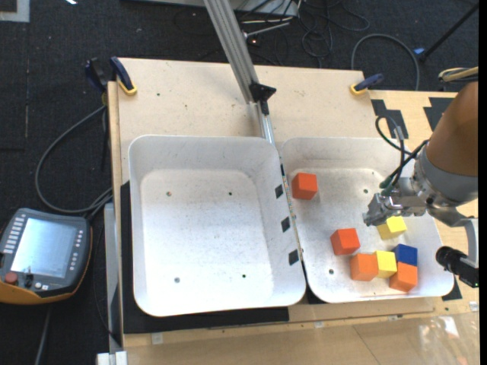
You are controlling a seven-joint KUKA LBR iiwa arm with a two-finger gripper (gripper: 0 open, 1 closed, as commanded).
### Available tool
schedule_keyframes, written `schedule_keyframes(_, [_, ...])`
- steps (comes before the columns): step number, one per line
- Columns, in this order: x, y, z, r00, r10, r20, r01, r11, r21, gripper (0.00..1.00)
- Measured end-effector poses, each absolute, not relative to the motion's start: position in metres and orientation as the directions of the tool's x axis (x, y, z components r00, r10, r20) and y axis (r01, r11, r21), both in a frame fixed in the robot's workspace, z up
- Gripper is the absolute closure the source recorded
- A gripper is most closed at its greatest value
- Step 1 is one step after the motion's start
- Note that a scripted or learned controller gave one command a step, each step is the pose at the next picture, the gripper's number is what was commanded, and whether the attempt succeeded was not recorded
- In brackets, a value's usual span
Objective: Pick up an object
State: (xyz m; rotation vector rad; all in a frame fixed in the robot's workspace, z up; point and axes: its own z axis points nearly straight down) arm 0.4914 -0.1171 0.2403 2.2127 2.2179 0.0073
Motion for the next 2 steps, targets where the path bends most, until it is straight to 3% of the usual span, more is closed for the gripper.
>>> schedule_keyframes(1, [0.49, -0.116, 0.236, -0.002, 1.0, -0.001, 1.0, 0.002, 0.001, 0.0])
schedule_keyframes(2, [0.522, -0.158, 0.095, 0.002, 1.0, 0.003, 1.0, -0.002, 0.003, 0.0])
